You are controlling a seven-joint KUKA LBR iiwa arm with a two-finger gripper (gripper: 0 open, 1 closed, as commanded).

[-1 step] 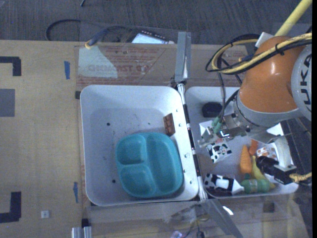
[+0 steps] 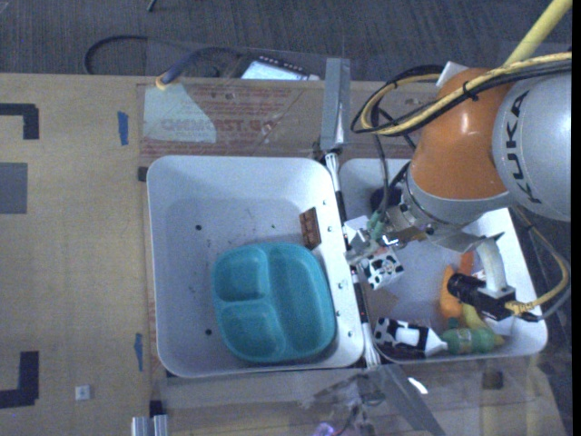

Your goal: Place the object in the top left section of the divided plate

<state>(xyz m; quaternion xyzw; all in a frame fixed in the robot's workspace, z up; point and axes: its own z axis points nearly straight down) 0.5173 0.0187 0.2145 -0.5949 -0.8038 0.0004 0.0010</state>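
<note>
A teal divided plate with three sections lies in the left bin, toward its front right. My gripper hangs over the left side of the right bin, under the orange wrist band. Just below it in the view sits a small white cube with black spots; whether the gripper touches it I cannot tell. The plate's sections hold nothing.
A black-and-white cow figure lies at the right bin's front. Orange, yellow and green toy pieces cluster at its front right. A small brown block rests against the left bin's right wall. The divider wall separates the bins.
</note>
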